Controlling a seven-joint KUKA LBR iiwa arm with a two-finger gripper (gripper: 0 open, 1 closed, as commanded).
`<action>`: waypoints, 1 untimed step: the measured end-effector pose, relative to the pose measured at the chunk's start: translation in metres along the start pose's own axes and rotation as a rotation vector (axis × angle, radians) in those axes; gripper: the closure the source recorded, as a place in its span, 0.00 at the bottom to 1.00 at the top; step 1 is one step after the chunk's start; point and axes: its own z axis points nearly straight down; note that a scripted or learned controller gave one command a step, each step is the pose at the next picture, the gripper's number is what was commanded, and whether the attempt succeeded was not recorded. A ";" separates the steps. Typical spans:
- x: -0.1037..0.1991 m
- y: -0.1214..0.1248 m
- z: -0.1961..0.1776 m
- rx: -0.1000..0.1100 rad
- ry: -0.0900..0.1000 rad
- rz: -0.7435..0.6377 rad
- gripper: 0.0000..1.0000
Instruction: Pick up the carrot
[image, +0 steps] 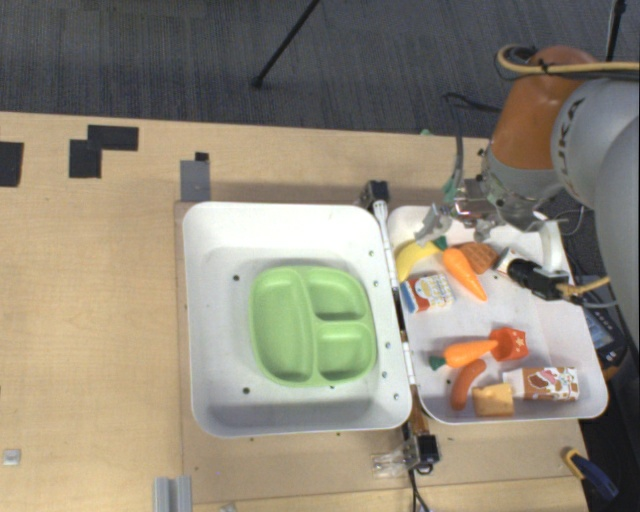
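We see the carrot (463, 272) lying in the right bin (590, 395), near its top, tilted with the narrow tip toward the lower right. The gripper (462, 212) hangs just above its upper end, and we cannot tell how the jaws stand, since the wrist and its cabling blur together there.

To do this step well, we would bring the gripper straight down over the middle of the carrot's body, turned so it closes across the narrow width and not along the length. A banana (415, 257) lies just to the left and a small carton (430, 292) just below (both close enough to be nudged or caught by mistake), so we judge a centred descent matters.

A second orange thing (468, 351) lies lower in the bin beside a red piece (510, 343); it could be mistaken for the target. The carrot's top end is partly hidden under something brownish we cannot identify.
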 end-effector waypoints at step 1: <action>-0.056 -0.013 0.079 0.006 0.000 0.077 0.00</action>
